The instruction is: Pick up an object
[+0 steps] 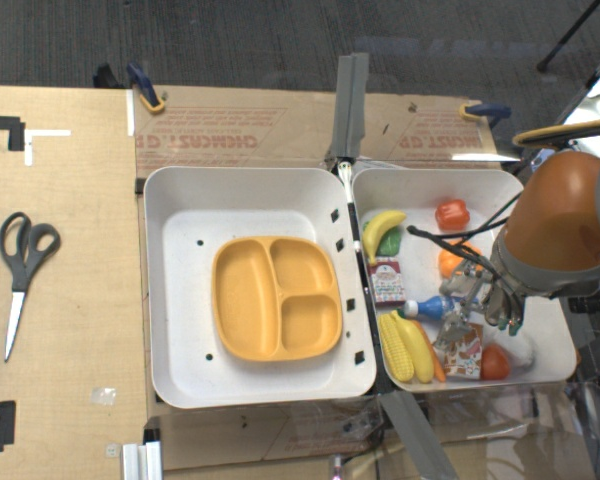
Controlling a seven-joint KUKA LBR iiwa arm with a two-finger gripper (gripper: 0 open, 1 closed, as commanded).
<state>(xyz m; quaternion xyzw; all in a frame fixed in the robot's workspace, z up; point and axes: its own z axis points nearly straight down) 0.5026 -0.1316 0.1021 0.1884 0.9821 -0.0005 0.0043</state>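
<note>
My gripper hangs low in the right bin, reaching in from the right below the orange wrist band. It sits over a blue and white bottle-shaped toy and a small red and white packet. Around it lie a yellow corn cob, a red tomato, an orange piece, a red pepper, a yellow and green banana and a small red carton. Nothing shows clearly between the fingers.
The left bin holds a yellow divided plate. Scissors lie on the bench at far left. A grey bar stands behind the bins, and a black cable loops over the right bin.
</note>
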